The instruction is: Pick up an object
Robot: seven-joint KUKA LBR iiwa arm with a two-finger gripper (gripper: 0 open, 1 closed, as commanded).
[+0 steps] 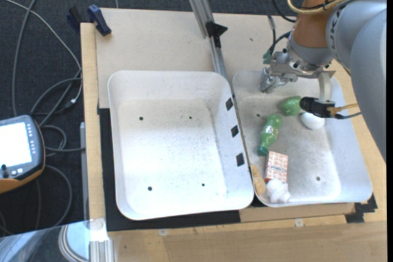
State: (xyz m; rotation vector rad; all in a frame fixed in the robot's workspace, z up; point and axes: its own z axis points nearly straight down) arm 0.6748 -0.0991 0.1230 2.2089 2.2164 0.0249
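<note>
Surface [153, 40]: pale board on dark carpet, bearing two shallow white bins side by side. Cables trailed over the carpet at left, beside a handheld pendant [18, 147] with a lit screen. A blue-black clamp [98, 18] sat on the surface's far left corner.

Left bin [123, 95]: speckled floor, nothing lying in it.

Right bin [344, 187]: a green bottle [269, 134] lay near the dividing wall; a patterned orange-and-white packet [276, 165] lay just below it, with a small white item [277, 192] at the near rim. A green object [290, 105] and a white rounded object [312, 120] lay close together toward the far side.

Arm: grey with orange band, entered from the right. Claw [268, 84] hung at the right bin's far left corner, apart from every object; whether released or clenched could not be told.
</note>
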